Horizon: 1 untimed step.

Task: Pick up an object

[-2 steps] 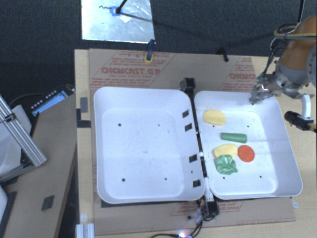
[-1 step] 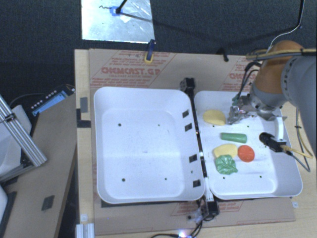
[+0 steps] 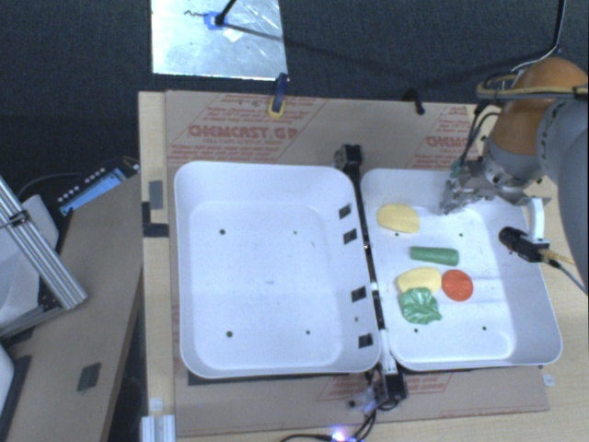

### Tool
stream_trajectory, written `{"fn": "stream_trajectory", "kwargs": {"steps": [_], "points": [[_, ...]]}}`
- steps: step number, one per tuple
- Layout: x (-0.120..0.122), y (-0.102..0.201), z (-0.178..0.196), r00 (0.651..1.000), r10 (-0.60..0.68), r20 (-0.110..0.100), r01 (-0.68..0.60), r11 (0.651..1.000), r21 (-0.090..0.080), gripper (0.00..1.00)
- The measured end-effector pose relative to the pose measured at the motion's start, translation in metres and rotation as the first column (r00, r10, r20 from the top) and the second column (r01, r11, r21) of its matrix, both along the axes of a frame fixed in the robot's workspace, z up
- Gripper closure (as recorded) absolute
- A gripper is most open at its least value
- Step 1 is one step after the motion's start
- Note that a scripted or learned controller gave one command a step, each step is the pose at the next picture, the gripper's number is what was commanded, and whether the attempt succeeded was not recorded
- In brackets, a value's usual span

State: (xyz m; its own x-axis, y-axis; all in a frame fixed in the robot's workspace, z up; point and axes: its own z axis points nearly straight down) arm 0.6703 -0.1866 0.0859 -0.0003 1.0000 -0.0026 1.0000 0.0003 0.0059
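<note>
Gripper [image 3: 454,201]: you'll find it low over the right bin's [image 3: 529,334] far edge; whether it's spread or pressed together, you cannot tell.
Yellow piece [image 3: 398,217]: near the gripper, toward the divider.
Green stick [image 3: 433,255]: mid-bin, lying flat.
Second yellow piece [image 3: 419,278]: touching the leafy green [image 3: 421,306].
Red disc [image 3: 457,285]: just beside them.
Left bin [image 3: 267,265]: alongside.

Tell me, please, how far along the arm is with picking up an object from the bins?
Done: the pincer has reached the right bin, at its far edge. In hand: nothing shows between its tips; it sits just right of the pale yellow piece. Left: the grasp and lift. The green cylinder, red disc, second yellow piece and leafy green item all lie on the bin floor.
</note>
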Motion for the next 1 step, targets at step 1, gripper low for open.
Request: {"fn": "stream_trajectory", "kwargs": {"steps": [1], "points": [[0.0004,0.0017,0.0112,1.000,0.002,0.002,-0.002,1.000,0.001,1.00]]}}
